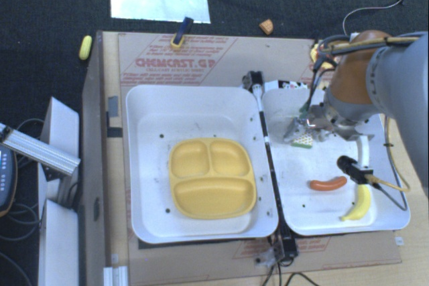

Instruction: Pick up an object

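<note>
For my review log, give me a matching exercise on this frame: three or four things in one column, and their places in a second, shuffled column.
Things:
1. yellow divided plate
2. banana
3. hot dog
4. gripper

Places:
A. right bin, near front corner
B. left bin, middle
C. right bin, back left part
D. right bin, just behind the banana

Pairs: 1-B, 2-A, 3-D, 4-C

A yellow divided tray [212, 179] is seen in the left white bin [144, 144]; an orange-red sausage [328, 183] and yellow banana [358, 205] in the right.
</note>
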You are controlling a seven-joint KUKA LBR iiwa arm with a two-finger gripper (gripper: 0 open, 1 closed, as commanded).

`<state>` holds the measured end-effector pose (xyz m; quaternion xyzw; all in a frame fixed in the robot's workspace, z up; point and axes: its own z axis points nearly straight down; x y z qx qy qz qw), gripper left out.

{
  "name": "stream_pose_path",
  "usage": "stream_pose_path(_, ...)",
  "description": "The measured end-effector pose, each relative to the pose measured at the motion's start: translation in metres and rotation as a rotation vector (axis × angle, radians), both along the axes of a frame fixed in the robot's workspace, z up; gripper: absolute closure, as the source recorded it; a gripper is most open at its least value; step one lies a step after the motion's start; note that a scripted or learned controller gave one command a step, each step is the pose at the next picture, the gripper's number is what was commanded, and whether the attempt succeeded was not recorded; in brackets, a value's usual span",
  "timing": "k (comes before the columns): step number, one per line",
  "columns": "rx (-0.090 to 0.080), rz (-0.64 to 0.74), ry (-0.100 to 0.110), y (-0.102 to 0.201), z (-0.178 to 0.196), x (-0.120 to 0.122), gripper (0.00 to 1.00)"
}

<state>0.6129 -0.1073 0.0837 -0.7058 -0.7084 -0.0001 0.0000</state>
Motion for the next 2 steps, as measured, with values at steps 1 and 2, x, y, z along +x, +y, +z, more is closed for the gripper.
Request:
stream_pose_path(1, 0.000, 0.002, -0.003, 0.000, 0.011, 0.001, 1.00)
stream_pose_path(2, 0.001, 0.000, -0.003, 0.084, 0.101, -0.049, 1.00)
